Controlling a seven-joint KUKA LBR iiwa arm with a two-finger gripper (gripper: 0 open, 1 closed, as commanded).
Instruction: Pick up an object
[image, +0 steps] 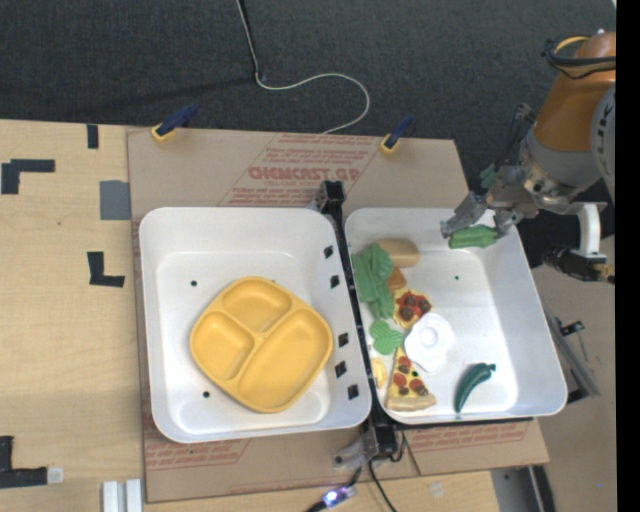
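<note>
You have two white bins (165, 240) of smooth, faintly glossy plastic. The yellow divided plate (262, 343) is plastic too, with a soft sheen. Beneath them lies matt brown cardboard (290, 170) printed in red, on a pale wood-grain bench (60, 330). The toy foods look like moulded plastic or rubber; the green pepper (473, 384) shines slightly.

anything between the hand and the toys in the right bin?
Nothing visible. The hand sits over the right bin's far corner with a green piece right at its tips. The pizza slices, fried egg and dark green pepper lie uncovered.
</note>
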